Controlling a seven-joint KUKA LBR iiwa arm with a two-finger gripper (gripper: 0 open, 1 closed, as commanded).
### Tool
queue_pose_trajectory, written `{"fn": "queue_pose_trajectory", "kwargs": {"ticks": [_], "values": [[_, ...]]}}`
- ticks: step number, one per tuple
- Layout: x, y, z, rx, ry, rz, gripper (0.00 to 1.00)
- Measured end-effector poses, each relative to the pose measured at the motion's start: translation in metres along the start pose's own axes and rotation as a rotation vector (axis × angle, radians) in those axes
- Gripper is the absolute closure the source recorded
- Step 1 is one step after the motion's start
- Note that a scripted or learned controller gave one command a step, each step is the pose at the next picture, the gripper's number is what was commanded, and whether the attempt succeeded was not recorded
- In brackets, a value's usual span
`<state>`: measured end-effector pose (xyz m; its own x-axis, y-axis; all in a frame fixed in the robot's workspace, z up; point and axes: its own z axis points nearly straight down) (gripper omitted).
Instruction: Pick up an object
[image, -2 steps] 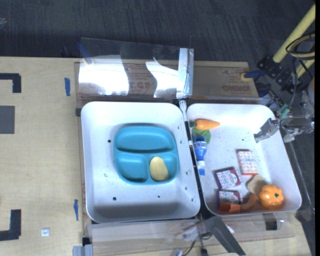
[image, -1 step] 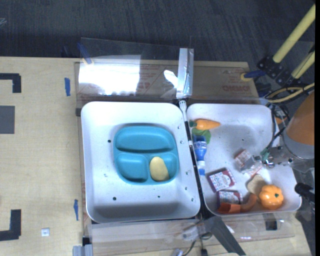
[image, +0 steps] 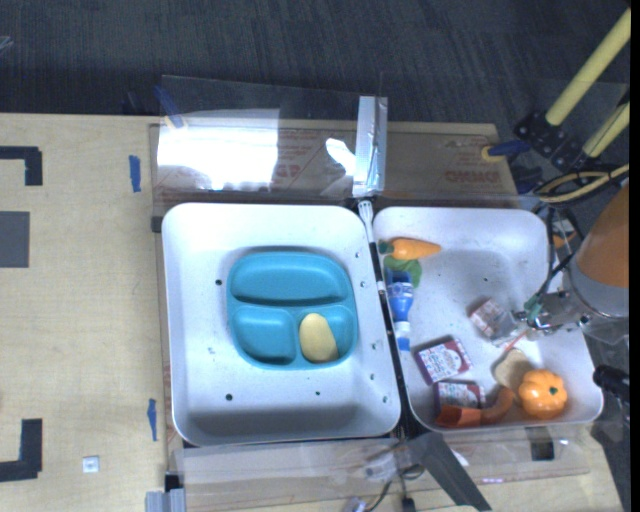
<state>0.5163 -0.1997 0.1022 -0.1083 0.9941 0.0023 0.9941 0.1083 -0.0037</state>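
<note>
Camera view looked down at a slant on two white bins set side by side on a bench. Left bin (image: 190, 300) held a blue tray (image: 290, 275) with three compartments; a yellow lemon (image: 318, 338) lay in the tray's lower right compartment.

Right bin (image: 520, 225) held the clutter. A carrot (image: 412, 248) lay at its upper left corner, close against the wall shared with the other bin, and a small bottle (image: 400, 298) with a blue label lay just below it along that same wall. Near the middle sat a clear crumpled wrapper (image: 490, 318). Lower down lay a dark red packet (image: 442, 360), and below that a second red packet (image: 457, 392). A small orange pumpkin (image: 543, 393) rested in the lower right corner, with a tan round piece (image: 510, 370) touching its upper left side.

An arm (image: 610, 250) reached in from the right, its orange band at the frame's edge. Its gripper (image: 535, 318) hung over the right side of the right bin, just right of the wrapper and above the pumpkin. Whether it was wide or narrow I could not tell; nothing was clearly held.
</note>
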Motion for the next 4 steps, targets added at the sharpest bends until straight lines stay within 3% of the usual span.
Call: {"fn": "queue_pose_trajectory", "kwargs": {"ticks": [1,2,3,4], "values": [[-0.007,0.057,-0.010,-0.001,-0.001,0.096,1.00],[0.034,0.139,0.014,-0.009,-0.002,0.039,1.00],[0.078,0.161,-0.020,-0.006,-0.002,0.025,1.00],[0.075,0.159,-0.020,-0.004,-0.005,0.029,0.00]]}}
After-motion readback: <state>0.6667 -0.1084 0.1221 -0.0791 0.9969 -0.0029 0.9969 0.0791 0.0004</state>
